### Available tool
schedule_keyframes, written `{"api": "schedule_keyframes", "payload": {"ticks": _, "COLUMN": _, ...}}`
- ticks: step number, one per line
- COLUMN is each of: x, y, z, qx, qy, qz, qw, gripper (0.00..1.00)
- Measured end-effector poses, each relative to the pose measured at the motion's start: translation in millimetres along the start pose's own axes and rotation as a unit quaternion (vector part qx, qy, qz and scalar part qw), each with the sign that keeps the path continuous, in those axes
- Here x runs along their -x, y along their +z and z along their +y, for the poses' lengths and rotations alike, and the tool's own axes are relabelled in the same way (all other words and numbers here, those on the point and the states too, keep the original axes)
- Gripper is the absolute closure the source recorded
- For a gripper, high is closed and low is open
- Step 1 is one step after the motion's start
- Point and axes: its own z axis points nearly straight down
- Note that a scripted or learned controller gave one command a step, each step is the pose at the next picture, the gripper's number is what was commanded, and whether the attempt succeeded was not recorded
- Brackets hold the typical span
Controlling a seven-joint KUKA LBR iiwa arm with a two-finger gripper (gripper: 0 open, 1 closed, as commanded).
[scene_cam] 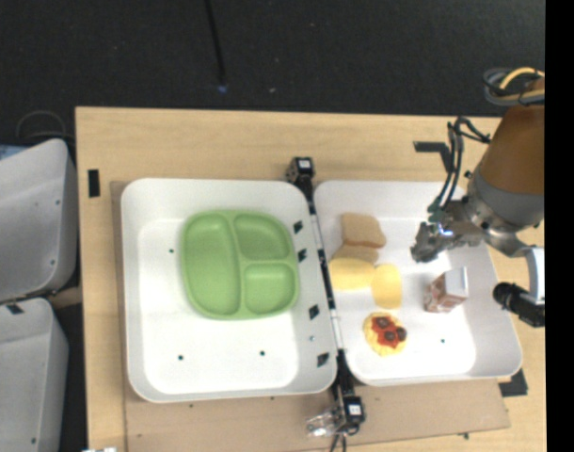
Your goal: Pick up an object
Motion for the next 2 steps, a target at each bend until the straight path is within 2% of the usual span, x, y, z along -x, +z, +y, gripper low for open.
{"api": "schedule_keyframes", "payload": {"ticks": 2, "x": -103.1, "y": 11.8, "z": 41.4, "qx": -0.003, "qy": -0.002, "qz": 0.001, "qw": 1.0, "gripper": 1.0}}
